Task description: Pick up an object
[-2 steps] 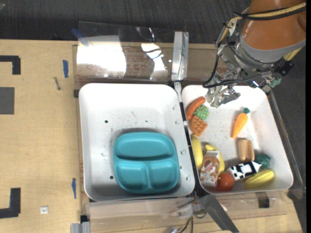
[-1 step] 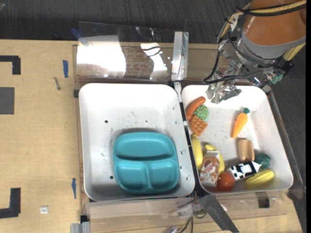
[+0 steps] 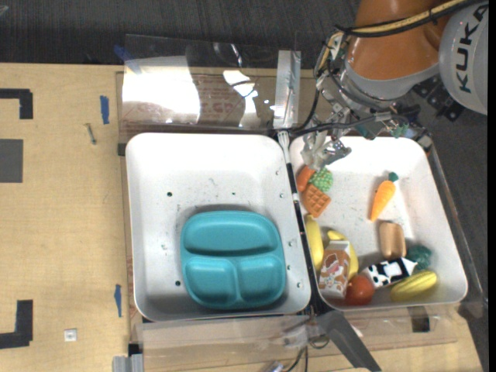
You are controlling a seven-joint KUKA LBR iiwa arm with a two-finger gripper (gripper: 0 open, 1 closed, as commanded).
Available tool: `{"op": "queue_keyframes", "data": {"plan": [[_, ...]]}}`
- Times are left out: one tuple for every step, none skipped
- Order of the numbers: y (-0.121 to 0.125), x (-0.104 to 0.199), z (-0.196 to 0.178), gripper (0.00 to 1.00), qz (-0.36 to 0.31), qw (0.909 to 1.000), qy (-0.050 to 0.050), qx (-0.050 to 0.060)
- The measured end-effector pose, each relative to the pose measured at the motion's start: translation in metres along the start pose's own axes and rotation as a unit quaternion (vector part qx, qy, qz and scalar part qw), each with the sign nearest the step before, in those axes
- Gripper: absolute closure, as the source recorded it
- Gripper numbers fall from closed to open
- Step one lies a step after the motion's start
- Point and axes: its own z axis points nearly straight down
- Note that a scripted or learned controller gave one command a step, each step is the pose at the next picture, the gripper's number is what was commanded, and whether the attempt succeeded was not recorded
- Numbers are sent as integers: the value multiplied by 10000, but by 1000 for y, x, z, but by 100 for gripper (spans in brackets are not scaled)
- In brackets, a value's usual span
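My gripper (image 3: 323,150) hangs low at the far left corner of the right bin (image 3: 353,209), under the orange-banded wrist. Just in front of it lie a small green toy (image 3: 322,180), an orange piece (image 3: 304,178) and an orange waffle (image 3: 315,201), all close to the bin's left wall. A toy carrot (image 3: 382,198) lies to the right, apart from the gripper. Nothing shows lifted off the bin floor.
Along the right bin's front lie a banana (image 3: 313,239), a small carton (image 3: 335,268), a tomato (image 3: 359,289), a black-and-white cow (image 3: 390,271), a brown roll (image 3: 391,239) and a yellow fruit (image 3: 413,284). The left bin (image 3: 209,169) holds a teal divided plate (image 3: 232,258).
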Motion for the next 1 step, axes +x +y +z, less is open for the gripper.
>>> {"op": "queue_keyframes", "data": {"plan": [[-29,-10,-49,100,162,9999,-35,33]]}}
